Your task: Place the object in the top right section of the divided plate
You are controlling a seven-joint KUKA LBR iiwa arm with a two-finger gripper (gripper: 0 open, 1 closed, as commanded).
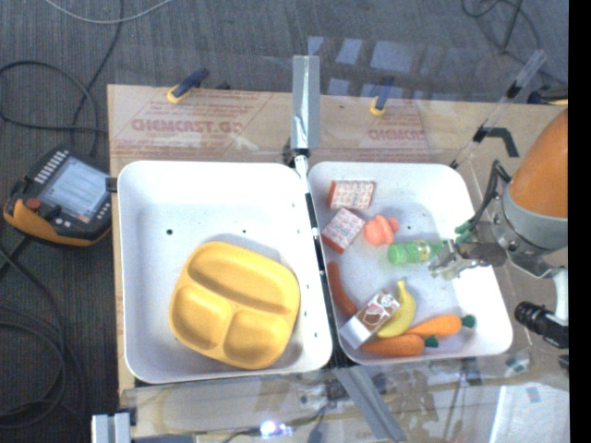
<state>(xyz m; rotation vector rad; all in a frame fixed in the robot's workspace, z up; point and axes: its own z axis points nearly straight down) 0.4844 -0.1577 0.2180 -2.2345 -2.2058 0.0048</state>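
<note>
**Gripper low in the toy bin, yellow plate apart in the other**

While the yellow divided plate sits tilted in the left bin with all three of its sections bare, the gripper hangs low over the right bin, on the far side of the shared bin wall from the plate. Its fingers are too small and blurred to read, so I cannot tell whether they are apart, together or clamped on anything. A green bottle lies just beside them, on the side toward the plate; contact cannot be judged. Closer to the plate lie an orange-pink toy, two red-and-white boxes and a sausage along the dividing wall. A small carton, a banana and two carrots crowd the bin's near edge. Well beyond the plate's other side, a pendant controller rests on the floor.
</note>
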